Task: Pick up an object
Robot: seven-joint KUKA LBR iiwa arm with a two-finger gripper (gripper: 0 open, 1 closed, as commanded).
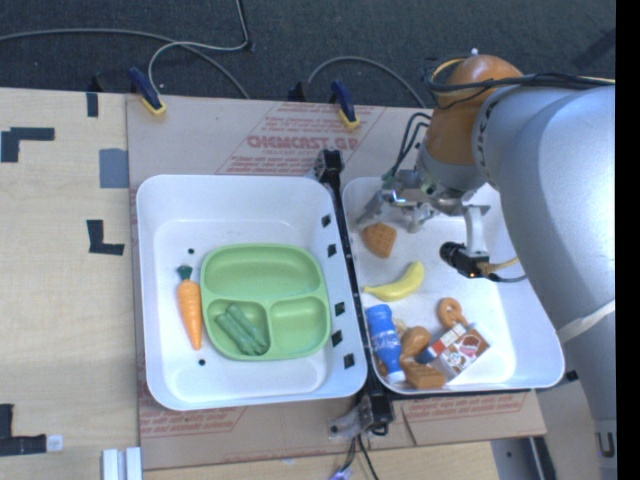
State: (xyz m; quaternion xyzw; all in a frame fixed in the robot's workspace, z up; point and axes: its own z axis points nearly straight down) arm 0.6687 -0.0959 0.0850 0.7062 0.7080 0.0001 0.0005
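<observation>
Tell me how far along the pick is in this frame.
Nothing looks lifted yet. The claw hangs low in the right white bin, just above the small brown bread-like toy, which rests on the bin floor. The grasp and lift are left; the yellow toy banana lies untouched nearby.

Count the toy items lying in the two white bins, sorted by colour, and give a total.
Orange or brown: 5 (carrot, pastry under the end effector, pretzel, two pieces at the bottom)
Green: 2 (tray, beans)
Yellow: 1 (banana)
Blue: 1 (bottle)
Red-and-white: 1 (packet)
Total: 10
</observation>
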